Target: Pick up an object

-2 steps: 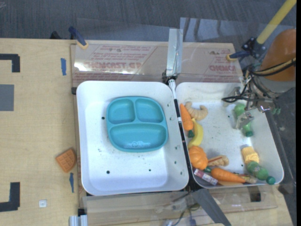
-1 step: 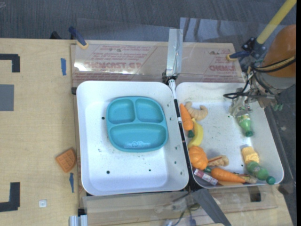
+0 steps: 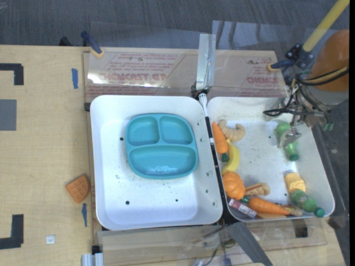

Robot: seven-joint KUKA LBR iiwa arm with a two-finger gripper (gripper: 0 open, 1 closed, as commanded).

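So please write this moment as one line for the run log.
pincer: over right bin | near green toy | plate: left bin

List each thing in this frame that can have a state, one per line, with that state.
Blue plate: upright in the left bin, nothing on it.
Carrot: lying along the right bin's left wall.
Banana: lying beside that carrot.
Corn: lying near the right wall.
Waffle: on the bench, outside the bins.
Gripper: over the right bin.
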